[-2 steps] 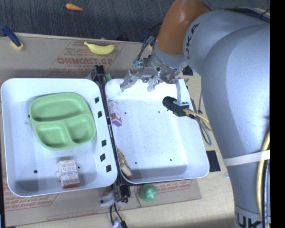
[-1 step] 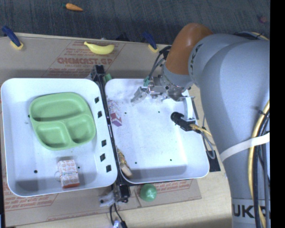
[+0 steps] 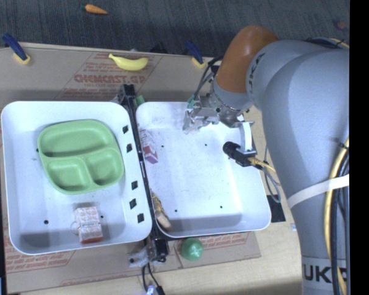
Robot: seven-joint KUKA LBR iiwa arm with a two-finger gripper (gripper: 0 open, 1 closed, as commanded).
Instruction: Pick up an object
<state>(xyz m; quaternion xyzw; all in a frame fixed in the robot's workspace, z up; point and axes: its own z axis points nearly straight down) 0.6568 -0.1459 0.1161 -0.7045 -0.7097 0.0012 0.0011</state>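
Arm over the right bin's far corner, gripper low near the wall.

The gripper hangs at the upper-left part of the right bin, and whether it grips or is loose, I cannot tell from here. Closest object: a small red-and-white packet leaning on the divider side, just beside the black clips between the bins. A tan item lies at the lower-left corner. Next door, the left bin carries a green divided tray and a wrapped snack packet. Outside: yellow banana on the cardboard, green ball below.
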